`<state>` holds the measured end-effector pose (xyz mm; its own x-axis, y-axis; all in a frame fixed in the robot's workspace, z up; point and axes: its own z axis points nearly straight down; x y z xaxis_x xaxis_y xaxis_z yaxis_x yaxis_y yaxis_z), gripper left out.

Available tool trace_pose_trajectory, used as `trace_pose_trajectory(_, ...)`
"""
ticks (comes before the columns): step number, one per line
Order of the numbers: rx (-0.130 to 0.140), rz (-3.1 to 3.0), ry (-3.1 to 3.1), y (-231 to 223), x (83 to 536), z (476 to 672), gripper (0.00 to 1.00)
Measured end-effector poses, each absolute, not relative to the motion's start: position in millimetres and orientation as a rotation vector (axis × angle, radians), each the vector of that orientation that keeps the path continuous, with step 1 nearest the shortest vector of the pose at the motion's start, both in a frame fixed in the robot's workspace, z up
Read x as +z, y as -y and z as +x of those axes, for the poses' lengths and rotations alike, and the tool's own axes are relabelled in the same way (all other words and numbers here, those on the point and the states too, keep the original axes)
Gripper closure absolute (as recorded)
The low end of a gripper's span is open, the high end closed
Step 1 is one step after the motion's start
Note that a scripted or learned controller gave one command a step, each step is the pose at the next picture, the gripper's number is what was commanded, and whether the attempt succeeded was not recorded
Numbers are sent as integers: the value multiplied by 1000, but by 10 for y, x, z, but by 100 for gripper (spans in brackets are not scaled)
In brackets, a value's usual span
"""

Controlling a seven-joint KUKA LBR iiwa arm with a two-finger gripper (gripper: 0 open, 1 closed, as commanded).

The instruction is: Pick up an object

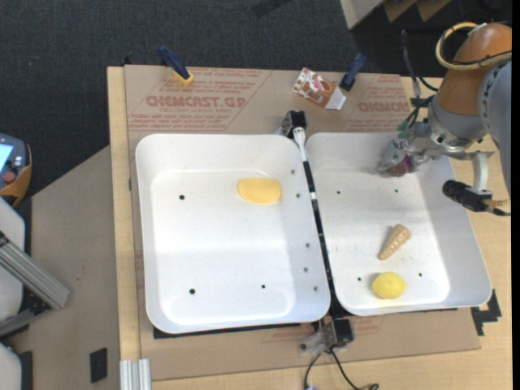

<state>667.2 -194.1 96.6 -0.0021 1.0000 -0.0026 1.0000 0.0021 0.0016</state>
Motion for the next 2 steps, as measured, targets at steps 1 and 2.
trace_pose_trajectory(1,-7,2217,-2231,893,862,6664,100)
trace_pose_trajectory(2,13,2208,-2227,-43,1919,6619,100)
